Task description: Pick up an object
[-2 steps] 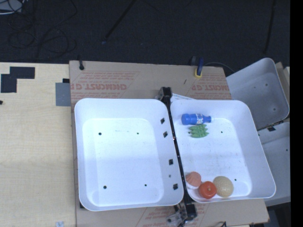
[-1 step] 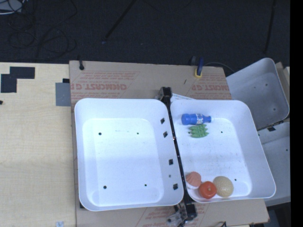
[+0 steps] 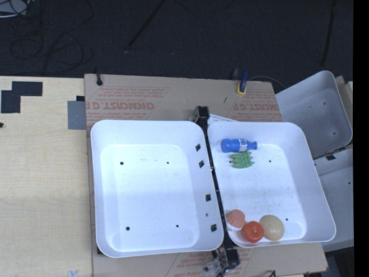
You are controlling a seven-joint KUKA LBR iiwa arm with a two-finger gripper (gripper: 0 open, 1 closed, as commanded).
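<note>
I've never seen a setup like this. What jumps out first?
Two white bins sit side by side on the bench. The right bin holds all the colour: a blue bottle lying near its far edge with a green toy just below it, and a pink shell, red ball and tan ball clustered at its near edge.

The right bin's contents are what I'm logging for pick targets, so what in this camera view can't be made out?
- Blue bottle: label text too small to read.
- Green item: too small and blurred to identify.
- Pink item, red round item and tan round item: bunched at the right bin's near wall; whether they touch is unclear.
</note>
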